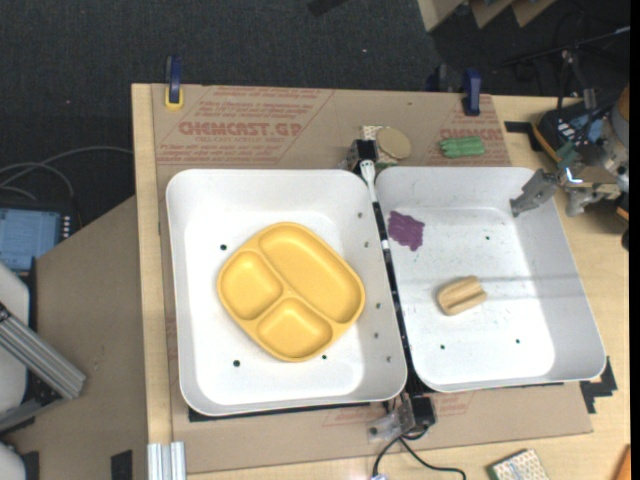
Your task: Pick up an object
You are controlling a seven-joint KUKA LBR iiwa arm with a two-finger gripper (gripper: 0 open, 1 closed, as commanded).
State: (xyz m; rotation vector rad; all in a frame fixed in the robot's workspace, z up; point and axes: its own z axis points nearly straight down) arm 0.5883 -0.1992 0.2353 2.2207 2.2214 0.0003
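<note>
In the right bin lie two loose objects. A tan, bread-like block rests near the bin's middle, and a flat purple piece lies at its upper left. A yellow three-compartment plate sits in the middle of the left bin. My gripper hangs over the right bin's upper right rim, well to the right of and above the tan block, with nothing seen in it.
Behind the bins, a small green object and a round tan disc lie on the cardboard sheet. Blue clamps hold its back edge. A black divider strip runs between the bins.
</note>
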